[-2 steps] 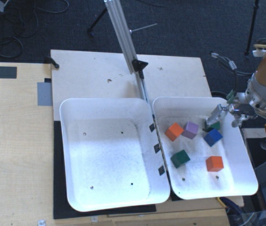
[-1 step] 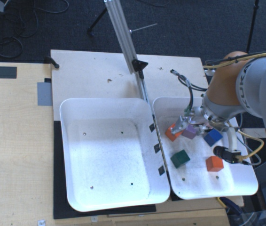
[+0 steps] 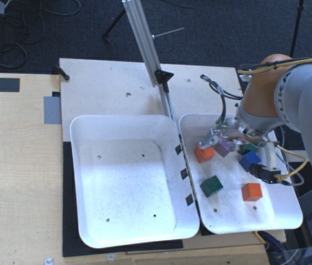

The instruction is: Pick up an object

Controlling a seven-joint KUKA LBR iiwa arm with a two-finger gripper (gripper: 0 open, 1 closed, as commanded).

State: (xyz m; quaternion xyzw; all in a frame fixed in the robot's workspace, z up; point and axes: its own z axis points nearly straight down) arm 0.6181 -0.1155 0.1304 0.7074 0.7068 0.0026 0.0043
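The bench (image 3: 117,87) is pale wood over dark carpet with cables. The gripper (image 3: 220,138) sits low in the right bin (image 3: 277,217) beside a purple block (image 3: 222,148) and orange block (image 3: 204,154); its finger spread cannot be told, seemingly hidden. The left bin (image 3: 123,203) adjoins.

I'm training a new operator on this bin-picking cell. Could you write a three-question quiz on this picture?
1. True or false: the green block lies in the right bin.
2. Which block lies nearest the gripper? A) purple block B) green block C) the orange block near the bin's right side
3. Fill in: the left bin stands on the ____ side of the right bin.

Key: 1 true; 2 A; 3 left.
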